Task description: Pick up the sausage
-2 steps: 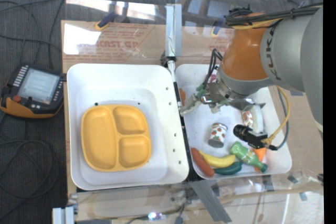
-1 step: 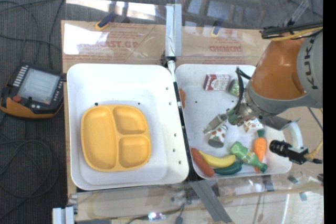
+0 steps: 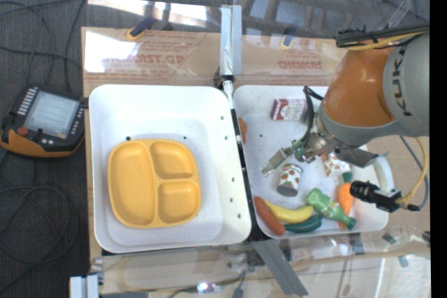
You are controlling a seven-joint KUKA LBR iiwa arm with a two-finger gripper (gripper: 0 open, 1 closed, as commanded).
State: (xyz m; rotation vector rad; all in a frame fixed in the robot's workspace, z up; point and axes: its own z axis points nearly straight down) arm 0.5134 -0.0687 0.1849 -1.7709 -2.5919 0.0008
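Observation:
The sausage [image 3: 268,215], a short red-orange link, lies at the front left corner of the right bin [image 3: 258,108], touching the end of a yellow banana [image 3: 292,211]. My gripper [image 3: 277,159] hangs over the middle of that bin, pointing left, open with nothing between its fingers. It sits well behind the sausage and just above a small white and red can [image 3: 288,180]. The grey and orange arm covers the bin's right part.
Along the right bin's front wall lie a dark green item [image 3: 304,225], a green bottle [image 3: 327,206] and a carrot [image 3: 345,198]. A red and white box [image 3: 286,109] lies at the back. The left bin [image 3: 112,108] holds a yellow divided plate [image 3: 133,185].

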